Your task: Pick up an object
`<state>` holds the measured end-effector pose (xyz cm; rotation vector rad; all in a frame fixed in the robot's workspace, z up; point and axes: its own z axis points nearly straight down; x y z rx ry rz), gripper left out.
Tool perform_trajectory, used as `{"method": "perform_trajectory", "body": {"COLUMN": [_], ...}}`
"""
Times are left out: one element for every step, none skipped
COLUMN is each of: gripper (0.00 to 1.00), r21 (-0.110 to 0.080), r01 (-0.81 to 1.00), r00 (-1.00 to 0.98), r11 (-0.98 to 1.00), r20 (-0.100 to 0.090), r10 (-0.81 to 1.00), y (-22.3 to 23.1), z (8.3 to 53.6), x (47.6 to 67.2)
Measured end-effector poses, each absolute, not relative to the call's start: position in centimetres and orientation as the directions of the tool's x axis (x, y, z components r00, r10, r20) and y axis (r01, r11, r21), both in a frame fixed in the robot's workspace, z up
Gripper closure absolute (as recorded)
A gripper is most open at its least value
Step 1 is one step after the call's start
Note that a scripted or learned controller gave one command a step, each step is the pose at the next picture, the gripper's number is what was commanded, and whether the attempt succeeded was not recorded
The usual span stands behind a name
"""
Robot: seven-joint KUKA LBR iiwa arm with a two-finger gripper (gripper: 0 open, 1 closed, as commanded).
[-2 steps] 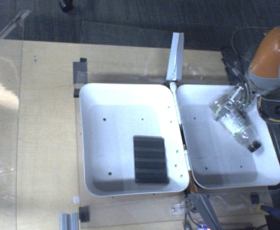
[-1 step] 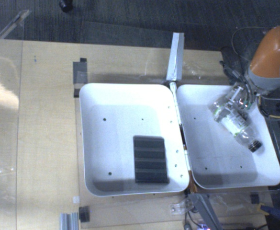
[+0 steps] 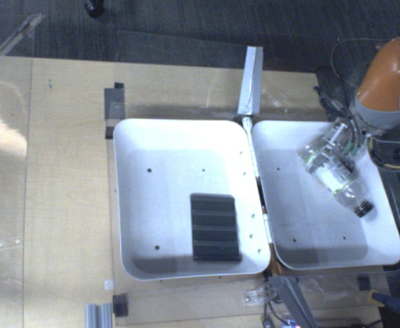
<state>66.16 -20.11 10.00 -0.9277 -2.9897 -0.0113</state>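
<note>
A clear plastic bottle (image 3: pixel 341 182) with a dark cap lies at a slant in the right bin (image 3: pixel 288 217), near that bin's right wall. My gripper (image 3: pixel 327 153) hangs low over the bottle's upper end, reaching in from the right under the orange band of the arm (image 3: pixel 384 80). The gripper and the see-through bottle blur together there, so I cannot tell whether they touch. A dark ribbed rectangular block (image 3: pixel 215 227) lies flat in the left bin (image 3: pixel 145 197), toward its front right.
A grey upright post (image 3: pixel 250 80) stands behind the seam between the two bins. Cables (image 3: pixel 336 101) run along the bench at the back right. A clear panel (image 3: pixel 8 149) covers the bench's left side.
</note>
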Motion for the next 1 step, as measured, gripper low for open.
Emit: {"method": "perform_trajectory", "body": {"gripper": [0.0], "r21": [0.005], "r01": [0.47], "r00": [-0.883], "r11": [0.883], "r20": [0.007], "r10": [0.47], "y": [-20.32], "z": [10.04], "x": [66.04]}}
